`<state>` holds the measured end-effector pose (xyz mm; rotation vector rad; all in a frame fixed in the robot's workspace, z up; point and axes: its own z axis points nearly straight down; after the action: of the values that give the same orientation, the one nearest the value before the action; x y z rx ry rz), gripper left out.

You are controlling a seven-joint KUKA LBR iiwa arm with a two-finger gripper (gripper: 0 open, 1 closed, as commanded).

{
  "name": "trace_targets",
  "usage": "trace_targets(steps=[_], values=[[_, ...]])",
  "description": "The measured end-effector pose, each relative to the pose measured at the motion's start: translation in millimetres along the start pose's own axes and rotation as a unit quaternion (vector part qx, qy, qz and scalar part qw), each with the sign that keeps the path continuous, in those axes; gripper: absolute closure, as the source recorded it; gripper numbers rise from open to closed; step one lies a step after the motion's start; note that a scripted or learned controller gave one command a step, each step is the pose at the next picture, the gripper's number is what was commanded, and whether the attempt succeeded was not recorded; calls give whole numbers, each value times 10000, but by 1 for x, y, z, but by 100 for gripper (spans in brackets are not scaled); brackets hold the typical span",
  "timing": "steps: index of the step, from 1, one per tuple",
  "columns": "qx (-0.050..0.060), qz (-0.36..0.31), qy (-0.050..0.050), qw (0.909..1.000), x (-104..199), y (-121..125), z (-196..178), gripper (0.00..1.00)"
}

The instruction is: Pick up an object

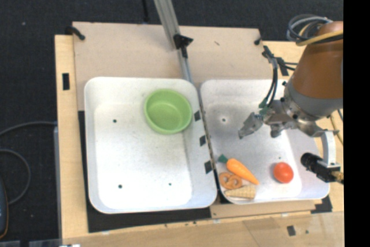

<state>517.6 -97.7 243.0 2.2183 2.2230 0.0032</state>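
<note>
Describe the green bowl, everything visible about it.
The green bowl is a small, round, light-green dish that looks like plastic, with a smooth rim and a slightly darker inside. It stands upright with its mouth up and nothing visible inside. It sits on the floor of the left bin, near that bin's far right corner. Nothing else touches it.

A green bowl point(168, 111) sits upright near the back right of the left bin point(104, 142). In the right bin point(231, 101), along its front edge, an orange carrot point(241, 170) lies slanted beside a pretzel point(230, 181) and a pale wafer-like piece point(243, 192) (its kind is unclear); a red tomato point(282, 173) rests apart, to their right.
</note>
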Motion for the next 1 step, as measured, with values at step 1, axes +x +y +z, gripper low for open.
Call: trace_targets(steps=[1], values=[[-5, 17, 0, 10000, 0, 0, 0, 0]])
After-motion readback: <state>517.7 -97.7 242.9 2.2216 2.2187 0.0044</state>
